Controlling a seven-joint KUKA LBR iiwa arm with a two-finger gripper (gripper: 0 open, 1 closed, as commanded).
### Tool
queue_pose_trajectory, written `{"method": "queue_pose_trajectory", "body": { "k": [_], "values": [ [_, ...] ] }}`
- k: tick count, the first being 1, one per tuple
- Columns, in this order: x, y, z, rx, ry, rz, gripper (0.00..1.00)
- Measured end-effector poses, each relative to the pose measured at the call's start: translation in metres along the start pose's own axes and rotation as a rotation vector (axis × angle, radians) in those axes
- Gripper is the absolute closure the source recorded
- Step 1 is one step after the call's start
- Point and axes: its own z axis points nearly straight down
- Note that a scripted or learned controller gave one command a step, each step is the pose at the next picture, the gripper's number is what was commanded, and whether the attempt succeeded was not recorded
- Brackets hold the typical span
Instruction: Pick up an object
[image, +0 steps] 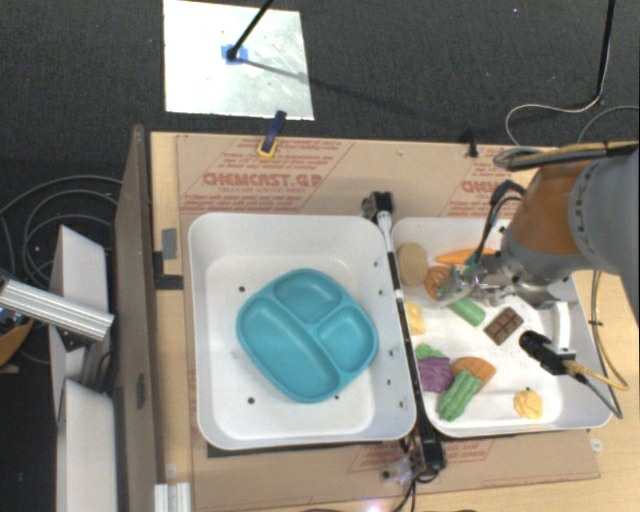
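**Gripper low over the far-left cluster of the right bin; no pick confirmed**

Likely target is an orange-brown toy piece (437, 282) in the far-left part of the right bin (497, 425), near the wall shared with the other bin. It lies flat on the bin floor, not raised.

The gripper (462, 287) is down among the items, just right of that piece. Its metal blurs into the clutter, so I cannot tell whether it is released or clenched. Nothing looks lifted, so I judge the pick as not yet made.

The surroundings are tight. A green block (466, 310) lies just near of the gripper, an orange carrot (455, 256) just far of it, and a beige round piece (412, 262) to the left. This crowding risks a nudge or a double grab.

Further out are a chocolate bar (503, 323) to the right and a small yellow piece (413, 318) by the shared wall. Purple grapes (434, 373) and a green-and-orange vegetable (462, 388) lie toward the near side. A yellow lump (528, 403) sits alone at near right, probably the easier take.

The left bin (205, 300) holds a teal divided plate (305, 335), flat and skewed, well apart from the gripper.
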Motion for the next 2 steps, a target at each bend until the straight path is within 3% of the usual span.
{"method": "queue_pose_trajectory", "body": {
  "k": [1,2],
  "values": [
    [0.003,0.001,0.003,0.01,0.003,0.001,0.0],
    [-0.013,0.01,0.003,0.01,0.003,0.005,0.0]
  ]
}}
